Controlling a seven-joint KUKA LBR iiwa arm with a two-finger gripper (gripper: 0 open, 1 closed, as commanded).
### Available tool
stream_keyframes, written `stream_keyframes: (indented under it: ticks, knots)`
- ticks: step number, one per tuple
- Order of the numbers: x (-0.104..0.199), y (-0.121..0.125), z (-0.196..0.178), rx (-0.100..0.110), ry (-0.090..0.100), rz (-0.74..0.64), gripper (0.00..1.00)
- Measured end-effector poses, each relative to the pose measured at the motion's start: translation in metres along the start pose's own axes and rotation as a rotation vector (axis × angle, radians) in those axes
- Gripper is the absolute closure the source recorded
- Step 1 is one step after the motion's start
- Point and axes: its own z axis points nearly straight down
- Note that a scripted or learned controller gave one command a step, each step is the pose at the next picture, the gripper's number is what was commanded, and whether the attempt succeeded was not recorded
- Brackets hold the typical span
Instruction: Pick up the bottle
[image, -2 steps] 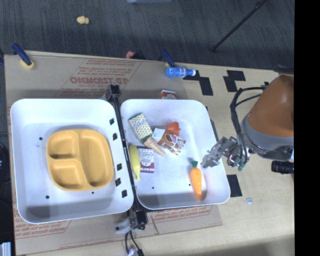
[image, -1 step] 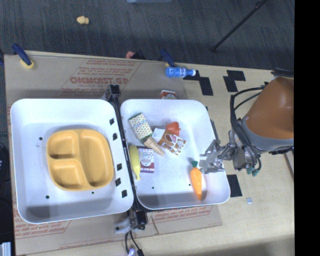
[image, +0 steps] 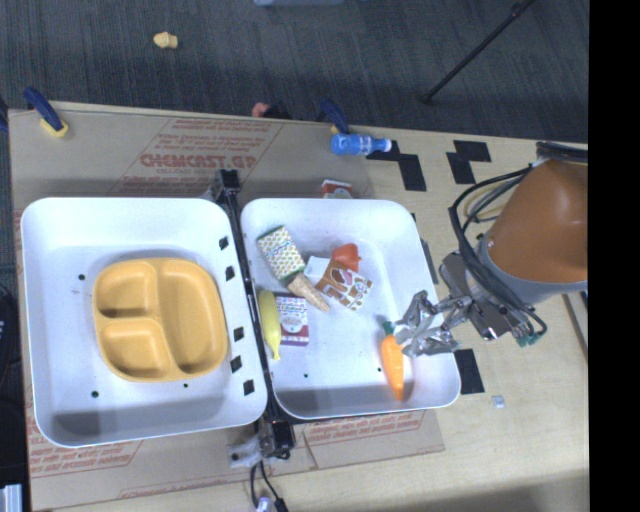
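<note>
A small bottle-like pack (image: 347, 278) with a red cap and an orange-and-white label lies tilted in the middle of the right bin (image: 300, 400). A blue plastic bottle (image: 357, 145) lies on its side on the bench behind that bin. My gripper (image: 410, 327) hangs over the bin's right edge, open, with nothing between its fingers. Its tips are just right of the green top of an orange carrot (image: 396, 366). The red-capped pack is about a hand's width to the gripper's left.
The right bin also holds a patterned cone (image: 288, 262), a banana (image: 269, 322) and a small printed card (image: 293, 321). A yellow divided plate (image: 160, 317) lies in the left bin (image: 50, 400). Cables (image: 478, 205) loop near the arm.
</note>
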Motion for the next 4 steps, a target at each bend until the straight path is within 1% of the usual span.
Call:
stream_keyframes:
  ticks: [1,3,4]
  knots:
    - [-0.007,-0.003,-0.024,0.001,-0.002,-0.525,1.0]
    - [0.0,0.0,0.011,-0.003,0.001,-1.058,1.0]
    - [0.0,0.0,0.014,-0.001,0.0,-1.545,1.0]
